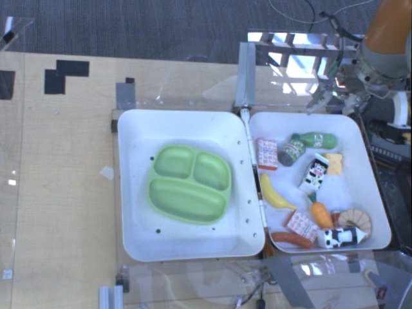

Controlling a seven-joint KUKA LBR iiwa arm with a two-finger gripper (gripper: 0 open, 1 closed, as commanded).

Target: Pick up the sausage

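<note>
The long red-brown sausage (292, 239) lies against the front wall of the right white bin (370, 166). A red-and-white checked packet (302, 224) sits just behind it, touching or nearly so. The curved yellow banana (275, 194) is near. There is open room above the sausage.

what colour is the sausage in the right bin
Reddish-orange; the sausage lies at the near edge of the right bin, clearest in the camera view.

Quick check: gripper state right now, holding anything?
Gripper: above the far edge of the right bin, state cannot be told; nothing seen in it. The sausage lies in the bin's near left corner.
</note>
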